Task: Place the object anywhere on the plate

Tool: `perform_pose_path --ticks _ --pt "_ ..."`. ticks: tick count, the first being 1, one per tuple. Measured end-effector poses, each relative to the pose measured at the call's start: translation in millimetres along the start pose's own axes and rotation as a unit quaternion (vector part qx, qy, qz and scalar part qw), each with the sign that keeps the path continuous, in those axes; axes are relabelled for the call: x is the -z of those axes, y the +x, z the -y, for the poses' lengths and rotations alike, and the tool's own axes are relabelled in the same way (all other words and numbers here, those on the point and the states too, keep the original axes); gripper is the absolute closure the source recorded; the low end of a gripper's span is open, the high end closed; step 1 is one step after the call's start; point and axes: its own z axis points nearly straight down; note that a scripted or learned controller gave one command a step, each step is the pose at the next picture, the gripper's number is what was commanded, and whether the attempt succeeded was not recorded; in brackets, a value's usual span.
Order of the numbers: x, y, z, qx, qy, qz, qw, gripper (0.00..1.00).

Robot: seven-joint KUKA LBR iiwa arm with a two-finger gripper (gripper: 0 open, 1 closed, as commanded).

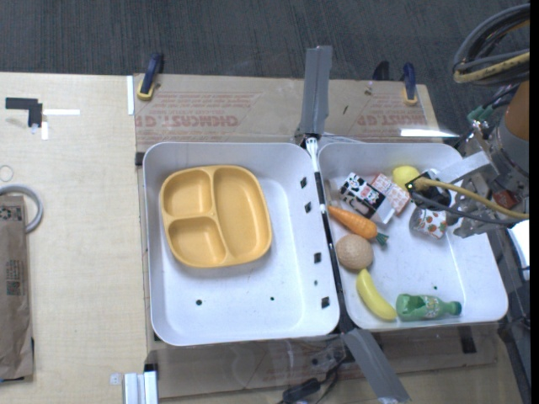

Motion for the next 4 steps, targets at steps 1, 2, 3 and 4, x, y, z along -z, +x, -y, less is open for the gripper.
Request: perform_pose_path --ticks 1,2,3,4 --pt "41 -10 -37 -0.029 -0.001 -0.001 0.9996 1.00" --pt "8 -23 -83 -0.035 0.000 0.000 0.9994 1.00" --pt "-6 12 42 -0.036 -0.001 -0.001 0.9993 1.00" --pt "43 -2 -7 -0.035 -0.001 -0.001 0.9994 1.00"
